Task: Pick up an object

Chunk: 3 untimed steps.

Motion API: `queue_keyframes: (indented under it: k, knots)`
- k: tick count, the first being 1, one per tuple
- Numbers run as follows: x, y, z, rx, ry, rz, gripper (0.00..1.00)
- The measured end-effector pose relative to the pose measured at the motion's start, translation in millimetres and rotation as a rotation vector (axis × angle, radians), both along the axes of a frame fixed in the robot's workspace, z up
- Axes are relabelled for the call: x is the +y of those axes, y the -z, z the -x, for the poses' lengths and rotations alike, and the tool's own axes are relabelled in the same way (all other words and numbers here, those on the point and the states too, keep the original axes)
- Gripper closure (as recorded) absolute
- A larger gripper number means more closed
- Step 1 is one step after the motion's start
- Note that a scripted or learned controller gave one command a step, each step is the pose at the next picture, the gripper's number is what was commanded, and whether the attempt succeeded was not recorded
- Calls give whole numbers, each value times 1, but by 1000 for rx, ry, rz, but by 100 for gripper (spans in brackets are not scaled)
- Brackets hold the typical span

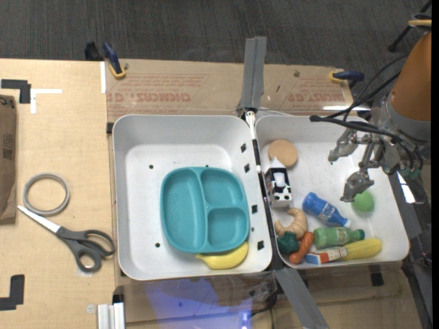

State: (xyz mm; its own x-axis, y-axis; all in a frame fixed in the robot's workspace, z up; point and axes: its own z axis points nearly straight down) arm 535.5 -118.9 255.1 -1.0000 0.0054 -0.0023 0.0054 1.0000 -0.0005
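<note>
My gripper (350, 168) hangs over the right side of the right bin (322, 132), fingers spread open with nothing between them. One fingertip (356, 186) sits just above a small green ball (365, 203) by the bin's right wall. To the left and below lie a blue bottle (324, 210), a green bottle (338, 236), a yellow corn-like piece (363, 249), a carrot (302, 247) and a tan pastry (296, 219). A black-and-white cow toy (278, 186) and a round tan bun (282, 153) lie near the bin's left wall.
The left bin (137, 156) holds a teal divided plate (204, 208) with a banana (223, 258) under its front edge. Scissors (68, 235) and a tape roll (46, 192) lie on the bench at left. Cables (343, 115) trail behind the wrist.
</note>
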Motion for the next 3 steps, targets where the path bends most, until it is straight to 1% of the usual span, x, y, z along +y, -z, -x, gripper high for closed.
queue_keyframes:
  k: [1,2,3]
  knots:
    - [4,124,-33,1,-14,0,0]
    - [-41,163,2,0,-10,0,0]
    - [-35,162,-107,-4,17,0,0]
